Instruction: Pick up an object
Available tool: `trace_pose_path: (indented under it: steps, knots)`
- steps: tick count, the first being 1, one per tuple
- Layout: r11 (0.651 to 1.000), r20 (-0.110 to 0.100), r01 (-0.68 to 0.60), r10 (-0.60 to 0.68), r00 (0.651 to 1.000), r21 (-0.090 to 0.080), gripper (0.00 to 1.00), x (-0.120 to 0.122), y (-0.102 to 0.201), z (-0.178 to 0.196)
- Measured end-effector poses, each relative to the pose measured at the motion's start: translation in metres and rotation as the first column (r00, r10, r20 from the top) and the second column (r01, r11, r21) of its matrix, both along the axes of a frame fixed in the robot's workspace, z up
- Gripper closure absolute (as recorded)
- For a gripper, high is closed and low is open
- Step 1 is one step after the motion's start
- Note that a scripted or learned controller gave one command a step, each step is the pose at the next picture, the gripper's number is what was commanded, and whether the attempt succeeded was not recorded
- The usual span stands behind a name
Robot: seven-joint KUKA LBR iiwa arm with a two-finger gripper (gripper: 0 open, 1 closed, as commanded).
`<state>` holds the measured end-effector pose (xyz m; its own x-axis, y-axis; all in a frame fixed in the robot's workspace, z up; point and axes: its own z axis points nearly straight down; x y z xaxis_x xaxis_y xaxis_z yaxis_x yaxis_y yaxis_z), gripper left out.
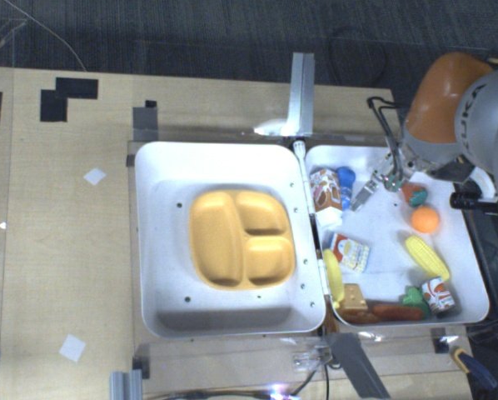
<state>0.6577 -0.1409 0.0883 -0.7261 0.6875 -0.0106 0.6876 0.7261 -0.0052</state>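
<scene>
Two white bins (149,223), one yellow tray (239,238)

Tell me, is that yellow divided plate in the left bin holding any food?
Empty. The yellow plate lies flat in the left bin, and all three of its compartments show bare yellow surface.

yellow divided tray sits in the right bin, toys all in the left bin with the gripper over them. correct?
Swapped. The camera view shows the yellow divided tray in the left bin; the toys, such as the corn cob and orange ball, lie in the right bin, with the gripper over them.
</scene>
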Motion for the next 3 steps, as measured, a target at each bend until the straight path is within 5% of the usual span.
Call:
trace_pose_path:
  steps: [2, 3]
  knots:
    - [0.998, -0.004, 0.058, -0.058, 0.998, -0.015, 0.0, 0.003, 0.02, 0.0]
    - [0.981, 0.005, 0.194, -0.194, 0.981, 0.009, 0.0, -0.017, 0.027, 0.0]
